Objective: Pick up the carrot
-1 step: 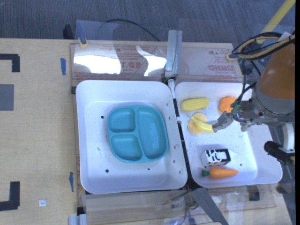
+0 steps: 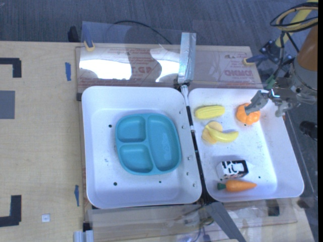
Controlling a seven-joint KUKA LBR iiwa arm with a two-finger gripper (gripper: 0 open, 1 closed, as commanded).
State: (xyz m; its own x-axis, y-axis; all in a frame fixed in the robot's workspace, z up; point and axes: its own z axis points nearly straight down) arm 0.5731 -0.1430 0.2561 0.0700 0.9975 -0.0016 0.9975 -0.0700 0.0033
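The carrot (image 2: 237, 186) lies below the cow-patterned toy (image 2: 232, 168); the hand (image 2: 266, 100), grip unreadable, hovers far above, beside the orange (image 2: 248, 114).

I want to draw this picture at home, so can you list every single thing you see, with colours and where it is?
Shallow white plastic bins: two, white, side by side on the bench.
Divided plastic plate: one, turquoise, in the left bin.
Toy corn cob: one, yellow, top of the right bin.
Toy banana: one, yellow, below the corn.
Round orange toy fruit: one, orange, top right.
Black-and-white toy block: one, lower right bin.
Toy carrot: one, orange, near the front wall.
Tool: one, grey, beside the orange fruit.
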